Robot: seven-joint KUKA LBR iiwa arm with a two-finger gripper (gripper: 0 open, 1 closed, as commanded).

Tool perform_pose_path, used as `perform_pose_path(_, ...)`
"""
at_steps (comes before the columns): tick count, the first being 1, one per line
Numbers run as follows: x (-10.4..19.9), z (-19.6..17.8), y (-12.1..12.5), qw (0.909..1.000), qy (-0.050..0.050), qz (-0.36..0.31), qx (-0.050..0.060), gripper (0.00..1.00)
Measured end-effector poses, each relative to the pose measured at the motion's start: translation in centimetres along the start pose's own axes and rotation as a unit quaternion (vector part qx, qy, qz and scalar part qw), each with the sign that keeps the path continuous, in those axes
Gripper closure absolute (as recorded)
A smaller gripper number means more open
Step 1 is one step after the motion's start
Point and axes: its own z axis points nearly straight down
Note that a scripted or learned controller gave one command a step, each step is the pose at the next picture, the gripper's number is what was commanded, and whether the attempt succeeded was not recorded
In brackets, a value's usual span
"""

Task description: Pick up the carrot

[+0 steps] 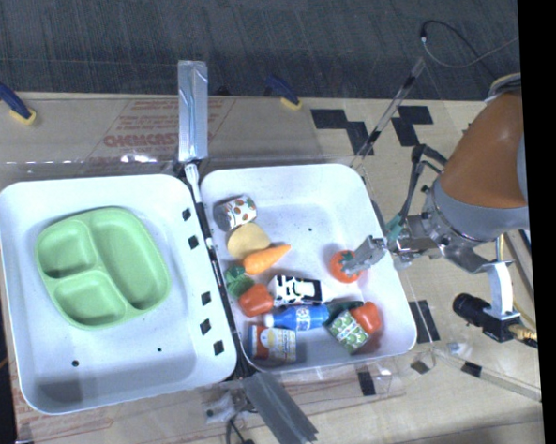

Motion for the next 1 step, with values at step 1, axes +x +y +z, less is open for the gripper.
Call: perform_pose_path(1, 6.88, 6.62, 0.12, 0.9976, 0.000, -0.069, 0.000, 0.00)
